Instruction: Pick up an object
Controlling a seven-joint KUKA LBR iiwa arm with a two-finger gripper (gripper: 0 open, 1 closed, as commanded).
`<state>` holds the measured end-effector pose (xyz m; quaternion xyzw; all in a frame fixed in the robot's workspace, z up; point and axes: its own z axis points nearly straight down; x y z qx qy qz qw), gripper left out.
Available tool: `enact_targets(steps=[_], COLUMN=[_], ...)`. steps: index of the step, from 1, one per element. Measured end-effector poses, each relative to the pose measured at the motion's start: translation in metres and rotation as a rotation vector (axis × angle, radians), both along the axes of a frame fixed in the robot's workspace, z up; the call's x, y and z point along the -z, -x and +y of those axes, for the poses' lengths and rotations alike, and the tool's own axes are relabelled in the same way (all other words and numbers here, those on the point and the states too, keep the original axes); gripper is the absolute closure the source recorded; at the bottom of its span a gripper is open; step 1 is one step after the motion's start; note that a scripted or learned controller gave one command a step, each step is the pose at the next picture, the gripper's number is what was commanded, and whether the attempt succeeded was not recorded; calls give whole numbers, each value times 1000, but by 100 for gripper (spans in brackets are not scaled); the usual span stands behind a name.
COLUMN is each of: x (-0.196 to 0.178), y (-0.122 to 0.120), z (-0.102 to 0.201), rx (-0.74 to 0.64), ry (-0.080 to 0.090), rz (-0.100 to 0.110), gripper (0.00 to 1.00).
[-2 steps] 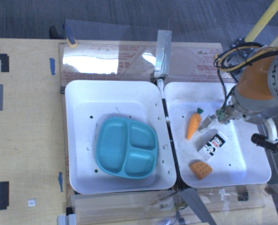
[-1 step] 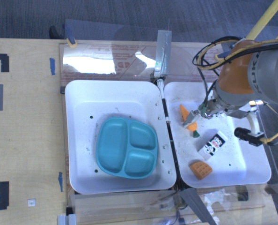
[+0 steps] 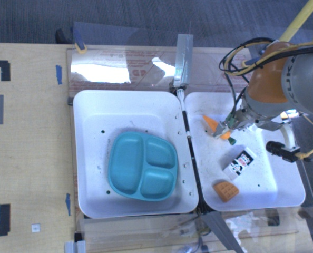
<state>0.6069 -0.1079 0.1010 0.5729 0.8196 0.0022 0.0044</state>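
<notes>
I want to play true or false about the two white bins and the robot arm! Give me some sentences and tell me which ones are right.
1. The blue plate has three sections. True.
2. The blue plate sits in the right bin. False: it lies in the left bin.
3. The gripper is over the right bin, near the orange carrot. True.
4. The waffle is next to the carrot at the far end of the bin. False: it lies at the near end, away from the carrot.
5. The black and white toy lies between the carrot and the waffle. True.
</notes>
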Motion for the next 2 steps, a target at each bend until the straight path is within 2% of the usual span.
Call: enact_targets(steps=[1,2], x=[-88,-172], y=[-24,-56], z=[56,30], rx=[110,274], ry=[-4,-2], rz=[0,1], gripper=[100,100])
